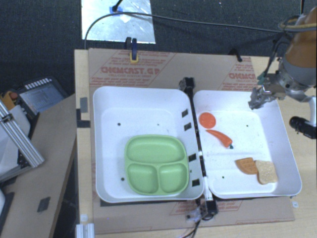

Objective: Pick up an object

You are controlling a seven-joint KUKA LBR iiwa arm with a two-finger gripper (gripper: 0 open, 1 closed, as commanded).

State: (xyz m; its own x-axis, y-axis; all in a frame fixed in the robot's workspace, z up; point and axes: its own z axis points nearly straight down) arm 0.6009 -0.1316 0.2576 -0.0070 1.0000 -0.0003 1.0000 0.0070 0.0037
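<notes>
Two shallow white plastic bins are sitting side by side on my worktop [64, 133], meeting along a dark seam down the middle. The left bin [111, 113] is holding a pale green, three-compartment plastic plate [156, 164], which is lying flat toward the bin's near edge, closer to the seam than to the outer wall.

The right bin [277, 133] is carrying four small things. A flat round orange-red disc [207, 119] is lying near the seam, about midway along it. Just beside it, toward the near edge, an orange toy carrot with a small green tip [220, 138] is lying at a slant, its tip pointing toward the near right corner. Near that corner, a tan, bread-like brown wedge [245, 165] is lying right against a paler beige slice-shaped piece [266, 172]; the two are touching or slightly overlapping.

My arm is reaching in from the right, its grey body and orange band [301, 48] showing over the bin's far right corner. My tool [258, 99] is hanging over the far right part of the right bin, well apart from all four things. I cannot tell how wide it is standing, and nothing is showing in its grasp.
</notes>
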